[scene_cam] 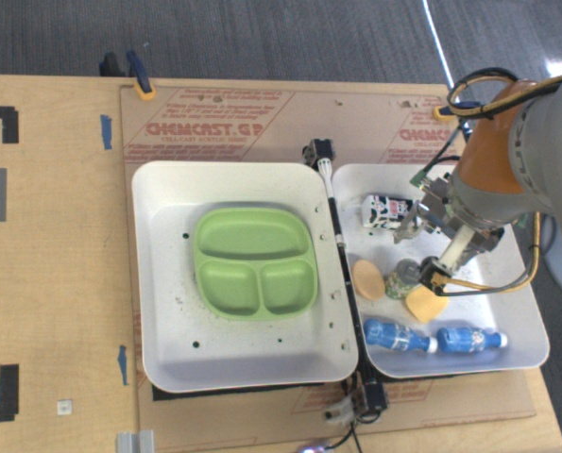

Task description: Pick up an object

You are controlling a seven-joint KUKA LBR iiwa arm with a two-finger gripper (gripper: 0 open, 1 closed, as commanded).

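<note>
My claw (415, 223) hovers in the right bin (521, 321), just beside the carton (383, 210) at that bin's far end; whether it is spread or pressed together, I cannot tell. The carton looks light and crushable, best taken across its flat sides.

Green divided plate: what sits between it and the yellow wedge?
A tan oval lump, just past the two white bins' walls, in the camera view.

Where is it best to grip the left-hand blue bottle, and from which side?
Probably mid-body, from above: the blue bottle lies on its side along the right bin's near wall, a second bottle at its end, so only its long sides are open.
</note>
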